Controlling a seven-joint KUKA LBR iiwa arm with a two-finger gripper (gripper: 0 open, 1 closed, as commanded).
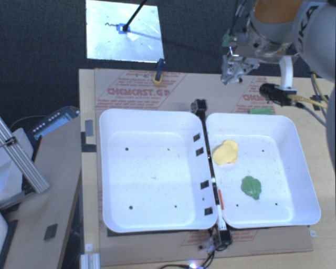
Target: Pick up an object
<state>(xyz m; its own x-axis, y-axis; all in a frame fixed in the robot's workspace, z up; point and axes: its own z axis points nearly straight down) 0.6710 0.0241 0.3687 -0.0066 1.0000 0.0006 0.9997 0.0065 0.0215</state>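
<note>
Grey arm point(315, 26); orange band point(275, 10); metal claw point(231, 73); cables.

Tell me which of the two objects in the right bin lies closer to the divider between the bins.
The yellow object: it sits near the right bin's inner wall, while the green object lies nearer the bin's middle.

Gripper point(233, 71) sits high over the worktop point(136, 86), beyond the far rim of the right bin point(302, 157), nothing visible between the jaws. Right bin has a yellow object point(225, 152) near its left wall and a green object point(251, 187) closer to the near side, the two apart. Left bin point(110, 126) sits alongside, touching along the centre divider.
</note>
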